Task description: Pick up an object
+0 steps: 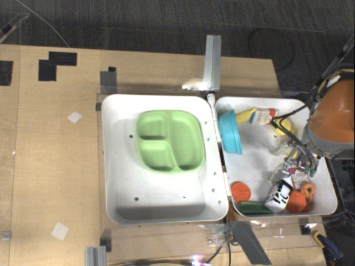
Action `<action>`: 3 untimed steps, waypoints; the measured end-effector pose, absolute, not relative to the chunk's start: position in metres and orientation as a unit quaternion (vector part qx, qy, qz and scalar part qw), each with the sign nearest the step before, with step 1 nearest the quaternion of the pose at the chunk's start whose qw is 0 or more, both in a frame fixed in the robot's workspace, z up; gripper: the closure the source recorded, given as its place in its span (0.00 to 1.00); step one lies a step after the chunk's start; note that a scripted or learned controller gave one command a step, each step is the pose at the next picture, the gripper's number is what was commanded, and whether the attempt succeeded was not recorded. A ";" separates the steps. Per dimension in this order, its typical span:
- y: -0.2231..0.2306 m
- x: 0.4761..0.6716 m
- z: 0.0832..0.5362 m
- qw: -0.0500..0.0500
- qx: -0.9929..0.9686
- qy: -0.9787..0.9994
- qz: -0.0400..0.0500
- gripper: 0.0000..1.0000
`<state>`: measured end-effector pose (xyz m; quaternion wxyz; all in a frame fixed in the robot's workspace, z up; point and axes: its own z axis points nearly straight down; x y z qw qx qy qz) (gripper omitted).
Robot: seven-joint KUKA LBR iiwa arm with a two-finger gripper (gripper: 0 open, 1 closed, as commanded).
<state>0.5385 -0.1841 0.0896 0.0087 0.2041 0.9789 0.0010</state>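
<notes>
The right bin (256, 160) holds several small items. A blue bowl (229, 132) leans on its edge against the bin's left wall. A yellow bottle-like item with a red and white end (254, 116) lies at the back. An orange disc (241, 191) and a dark green stick (255, 208) rest at the front. My gripper (290, 169) hangs low over the right part of this bin. It is just above a white and black object (280, 194) and an orange-red object (300, 199). I see nothing clearly between its fingers.
The left bin (119, 204) carries a light green divided plate (169, 140). A grey metal post (213, 62) stands behind the wall between the two bins. The arm's orange band (333, 115) overhangs the right bin's right edge, with cables trailing around it.
</notes>
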 end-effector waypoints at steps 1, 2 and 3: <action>-0.126 0.492 0.091 0.009 0.121 0.993 0.000 0.00; -0.180 0.497 0.092 0.003 0.065 0.998 0.000 0.00; -0.153 0.493 0.091 0.010 -0.056 0.998 -0.004 0.00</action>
